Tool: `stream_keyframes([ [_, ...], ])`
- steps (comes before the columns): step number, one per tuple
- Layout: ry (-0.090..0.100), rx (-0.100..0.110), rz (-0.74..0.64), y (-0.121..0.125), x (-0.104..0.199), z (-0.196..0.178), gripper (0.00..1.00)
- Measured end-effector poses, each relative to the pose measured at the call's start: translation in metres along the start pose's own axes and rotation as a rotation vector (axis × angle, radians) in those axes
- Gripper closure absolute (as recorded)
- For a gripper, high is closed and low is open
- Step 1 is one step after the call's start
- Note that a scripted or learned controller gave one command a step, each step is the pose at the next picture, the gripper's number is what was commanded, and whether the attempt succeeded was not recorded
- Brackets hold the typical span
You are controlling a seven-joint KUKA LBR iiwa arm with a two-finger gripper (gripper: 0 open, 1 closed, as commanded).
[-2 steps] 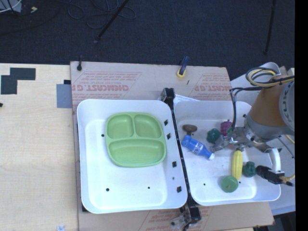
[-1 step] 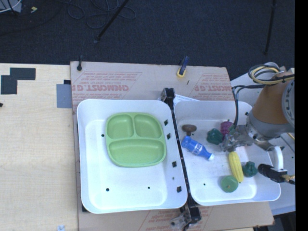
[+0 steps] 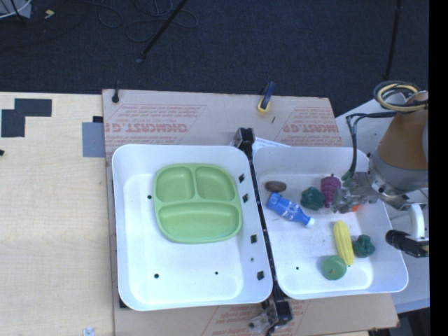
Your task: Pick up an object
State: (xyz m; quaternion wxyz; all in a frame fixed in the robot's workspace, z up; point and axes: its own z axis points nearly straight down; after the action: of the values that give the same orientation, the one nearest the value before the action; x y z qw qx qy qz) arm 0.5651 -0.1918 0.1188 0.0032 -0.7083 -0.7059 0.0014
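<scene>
Gripper [image 3: 348, 200] sits low in the right bin [image 3: 378, 282], just beside the purple toy [image 3: 330, 186]; how its jaws stand I cannot tell. Near it lie a blue bottle [image 3: 288, 209] and yellow corn [image 3: 342, 241].

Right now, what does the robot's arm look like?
The arm is grey with a big orange band above its wrist. Black cables loop along it, and yellowish coiled cable sits on top. Its gripper is small, dark and metal, with a spot of orange-red.
</scene>
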Motion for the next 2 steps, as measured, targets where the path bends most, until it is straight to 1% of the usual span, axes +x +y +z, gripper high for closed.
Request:
stream_keyframes([
  [2, -0.001, -0.001, 0.003, -0.015, 0.0, -0.068, 1.0],
])
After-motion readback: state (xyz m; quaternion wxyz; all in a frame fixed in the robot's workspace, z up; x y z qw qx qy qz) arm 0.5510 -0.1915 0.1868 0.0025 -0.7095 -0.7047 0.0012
